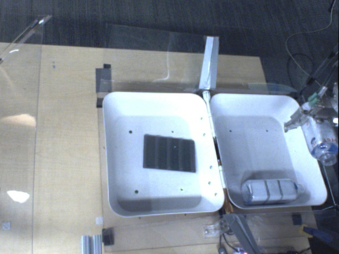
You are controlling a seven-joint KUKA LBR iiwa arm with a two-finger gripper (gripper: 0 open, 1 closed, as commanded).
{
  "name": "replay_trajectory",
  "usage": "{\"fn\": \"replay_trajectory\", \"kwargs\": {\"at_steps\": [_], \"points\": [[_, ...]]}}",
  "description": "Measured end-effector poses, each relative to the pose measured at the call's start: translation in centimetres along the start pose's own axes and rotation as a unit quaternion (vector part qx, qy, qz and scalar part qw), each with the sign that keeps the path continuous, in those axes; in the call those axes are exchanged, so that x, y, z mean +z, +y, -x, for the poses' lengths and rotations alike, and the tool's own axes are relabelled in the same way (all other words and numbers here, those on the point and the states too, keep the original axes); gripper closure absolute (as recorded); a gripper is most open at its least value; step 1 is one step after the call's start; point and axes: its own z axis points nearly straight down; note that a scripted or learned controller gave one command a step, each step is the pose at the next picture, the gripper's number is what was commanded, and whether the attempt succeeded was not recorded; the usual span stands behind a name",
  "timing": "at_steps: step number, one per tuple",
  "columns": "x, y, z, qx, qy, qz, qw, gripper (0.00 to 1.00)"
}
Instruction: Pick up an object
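Hand [294,123] hovers tilted over the right bin's [249,110] right edge.

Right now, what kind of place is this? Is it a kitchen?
Probably not a kitchen, more likely a robot lab. A gripper reaches over two white bins on a wooden bench, with loose cables nearby. One bin holds a dark ridged block.

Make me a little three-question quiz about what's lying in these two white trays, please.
1. True or false: the dark ribbed block lies in the left bin.
2. Which thing lies in the right bin? A) a grey segmented object B) a red ball C) a mug
3. Fill in: the grey object lies near the bin's ____ edge, front or back.

Key: 1 true; 2 A; 3 front.
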Motion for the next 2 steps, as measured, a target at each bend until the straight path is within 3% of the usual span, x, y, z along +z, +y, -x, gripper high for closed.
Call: {"fn": "replay_trajectory", "kwargs": {"at_steps": [1, 2], "points": [[7.0, 1.2, -6.7, 0.124, 0.001, -0.001, 0.9923, 0.0], [3.4, 5.7, -1.8, 0.035, -0.001, 0.001, 0.9994, 0.0]]}}
